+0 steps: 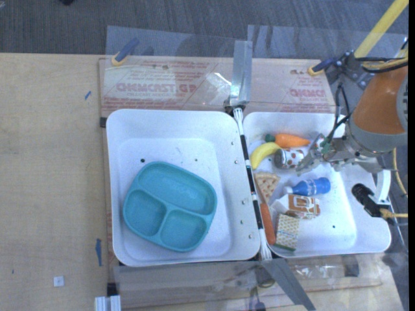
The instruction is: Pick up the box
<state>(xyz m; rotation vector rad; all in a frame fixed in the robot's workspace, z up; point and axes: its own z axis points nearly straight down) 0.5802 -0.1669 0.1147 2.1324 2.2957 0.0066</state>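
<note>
The box, a small orange-and-white carton, lies flat in the middle of the right bin. My gripper hangs over the bin's far part, beside a small spotted can. It is well above and behind the box and not touching it. The grey arm with its orange band comes in from the right.
Around the box are a blue bottle, a banana, a carrot, a waffle-like cracker, a patterned packet and an orange stick. A teal divided plate lies in the left bin.
</note>
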